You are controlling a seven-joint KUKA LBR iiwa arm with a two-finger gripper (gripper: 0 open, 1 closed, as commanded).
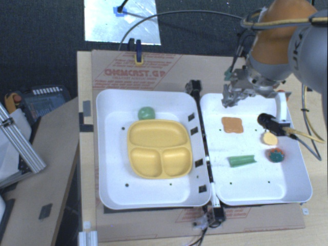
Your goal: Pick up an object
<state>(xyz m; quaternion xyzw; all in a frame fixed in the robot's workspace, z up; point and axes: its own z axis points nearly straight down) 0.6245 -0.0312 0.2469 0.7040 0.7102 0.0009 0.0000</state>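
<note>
My gripper [229, 99] hangs over the far left part of the right bin [256, 191], pointing down, a little above and behind an orange-brown flat square [232, 125]. Nothing shows in its grasp. Further forward in the same bin lies a green stick [241, 160]. Toward that bin's right side sit a small pale yellow oval [270, 138] and a teal round piece with a red spot [276, 156].
The left bin [110, 137] holds a yellow divided tray [158, 148] with a small green round object [146, 113] just behind it. A black divider [201, 137] runs between the bins. The grey arm [302, 40] reaches in from the upper right.
</note>
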